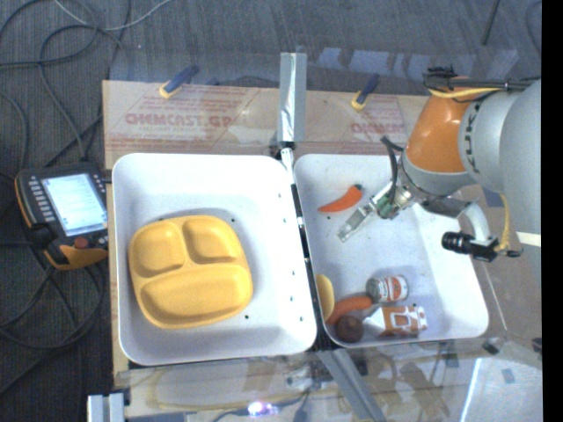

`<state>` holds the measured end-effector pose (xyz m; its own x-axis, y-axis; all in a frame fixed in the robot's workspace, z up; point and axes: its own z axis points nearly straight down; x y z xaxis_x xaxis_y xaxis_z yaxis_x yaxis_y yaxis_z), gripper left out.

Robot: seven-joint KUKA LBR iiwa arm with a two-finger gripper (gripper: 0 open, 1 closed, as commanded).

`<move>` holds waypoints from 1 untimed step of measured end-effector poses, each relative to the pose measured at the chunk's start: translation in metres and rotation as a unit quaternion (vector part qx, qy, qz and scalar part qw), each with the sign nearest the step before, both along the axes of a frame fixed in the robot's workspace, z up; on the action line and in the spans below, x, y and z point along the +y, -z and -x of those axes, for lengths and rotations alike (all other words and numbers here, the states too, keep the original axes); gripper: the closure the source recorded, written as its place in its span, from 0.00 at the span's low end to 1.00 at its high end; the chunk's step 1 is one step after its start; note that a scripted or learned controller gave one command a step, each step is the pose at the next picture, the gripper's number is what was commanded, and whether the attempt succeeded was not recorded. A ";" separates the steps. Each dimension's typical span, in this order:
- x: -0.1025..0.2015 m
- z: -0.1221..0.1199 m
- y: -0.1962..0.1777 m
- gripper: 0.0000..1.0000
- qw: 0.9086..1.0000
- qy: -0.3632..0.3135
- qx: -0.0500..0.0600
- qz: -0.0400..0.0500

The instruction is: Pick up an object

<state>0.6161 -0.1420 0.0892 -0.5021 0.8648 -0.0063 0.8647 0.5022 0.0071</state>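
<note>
Two glossy white bins (297, 202) are seen on the counter; the hand (351, 228), fingers parted, is poised beside a tapered orange carrot (341, 200).

A handheld control pendant (63, 211) with a lit screen lies on the floor left of the bench.

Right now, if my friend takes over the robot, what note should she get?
Gripper: low in the right bin, nothing seen between its fingers.
Carrot: just beside the gripper, near the bin's back.
Can, box and other toy food: bunched at the front edge.
Yellow tray: in the left bin.
Done: nothing picked up yet.
Left: grab one object and lift it.
</note>
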 end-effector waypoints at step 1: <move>0.009 -0.046 0.000 0.00 1.000 0.000 0.005 0.001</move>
